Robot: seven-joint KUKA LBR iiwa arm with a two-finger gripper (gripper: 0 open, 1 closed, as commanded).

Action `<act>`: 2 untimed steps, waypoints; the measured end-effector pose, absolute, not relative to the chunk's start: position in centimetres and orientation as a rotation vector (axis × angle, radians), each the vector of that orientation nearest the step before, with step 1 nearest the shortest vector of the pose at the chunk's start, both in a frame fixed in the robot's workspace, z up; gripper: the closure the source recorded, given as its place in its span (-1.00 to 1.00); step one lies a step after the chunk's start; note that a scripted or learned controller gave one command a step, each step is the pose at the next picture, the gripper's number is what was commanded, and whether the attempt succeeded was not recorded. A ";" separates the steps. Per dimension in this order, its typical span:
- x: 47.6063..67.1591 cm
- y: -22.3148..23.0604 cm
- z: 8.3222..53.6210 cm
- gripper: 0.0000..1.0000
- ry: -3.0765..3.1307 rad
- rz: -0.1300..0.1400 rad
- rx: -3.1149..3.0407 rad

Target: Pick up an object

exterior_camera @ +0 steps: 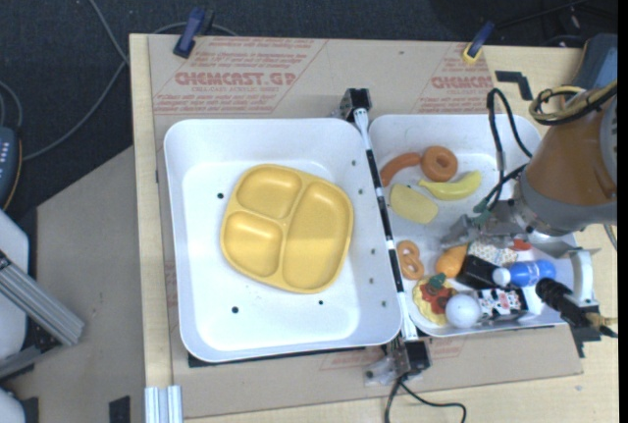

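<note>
Camera view: gripper (pixel 483 237) low in right bin (pixel 392 129) (finger state impossible to tell), just beside orange toy (pixel 450 261) and white ball (pixel 462 310)

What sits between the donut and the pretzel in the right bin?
In the camera view, a pale yellow wedge-shaped piece lies between the donut and the pretzel, just left of the banana.

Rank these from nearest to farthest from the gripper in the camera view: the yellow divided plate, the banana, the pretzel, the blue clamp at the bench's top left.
Measured from the gripper, low in the right bin:
1. Banana, just up-left of it, right bin.
2. Pretzel, by the right bin's left wall; close to the banana's rank, slightly farther.
3. Yellow divided plate, in the left bin.
4. Blue clamp, bench's top-left edge.
</note>
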State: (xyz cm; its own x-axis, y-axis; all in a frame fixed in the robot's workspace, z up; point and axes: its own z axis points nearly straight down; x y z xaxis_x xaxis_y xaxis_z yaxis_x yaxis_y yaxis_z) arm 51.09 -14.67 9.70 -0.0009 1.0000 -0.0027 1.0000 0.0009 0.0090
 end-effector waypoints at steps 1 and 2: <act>49.5 -12.8 9.1 -1.00 2.201 0.013 2.204; 50.5 -9.7 9.0 -1.00 2.204 0.009 2.208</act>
